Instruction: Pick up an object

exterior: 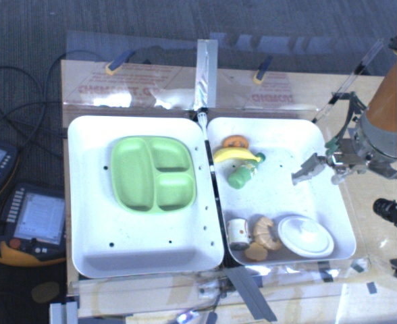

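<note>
Right bin, far-left corner: orange round fruit [235,142], yellow banana [237,156] lying crosswise, small green bottle [241,175] tilted. Near edge: white can [237,233], tan pastries [261,236], white bowl [306,235] inverted.

Glossy white plastic bins [84,201]; matt green plastic tray [152,173].

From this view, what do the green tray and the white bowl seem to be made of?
Green tray: probably moulded plastic, matte; even colour, soft rounded compartment walls. White bowl: plastic or glazed ceramic, I cannot tell which; smooth, slightly glossy, with a bright highlight.
</note>
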`<state>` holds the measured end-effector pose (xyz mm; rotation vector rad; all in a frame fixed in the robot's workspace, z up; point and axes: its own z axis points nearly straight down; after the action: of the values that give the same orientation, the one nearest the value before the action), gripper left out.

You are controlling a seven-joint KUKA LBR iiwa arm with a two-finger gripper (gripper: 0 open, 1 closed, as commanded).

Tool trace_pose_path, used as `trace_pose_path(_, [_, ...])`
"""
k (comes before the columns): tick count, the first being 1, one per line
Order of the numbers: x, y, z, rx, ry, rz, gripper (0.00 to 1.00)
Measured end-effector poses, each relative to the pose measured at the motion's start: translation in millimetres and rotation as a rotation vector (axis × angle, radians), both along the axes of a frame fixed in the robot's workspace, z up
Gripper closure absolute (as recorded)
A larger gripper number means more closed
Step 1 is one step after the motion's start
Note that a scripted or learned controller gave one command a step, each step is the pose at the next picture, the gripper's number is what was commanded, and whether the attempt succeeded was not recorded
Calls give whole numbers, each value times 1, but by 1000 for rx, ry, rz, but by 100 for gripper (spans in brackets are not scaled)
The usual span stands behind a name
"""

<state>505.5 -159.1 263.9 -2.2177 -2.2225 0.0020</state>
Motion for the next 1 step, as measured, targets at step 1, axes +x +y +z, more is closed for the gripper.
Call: trace_pose_path(1, [-19,-7,-169,-1,-6,-88,0])
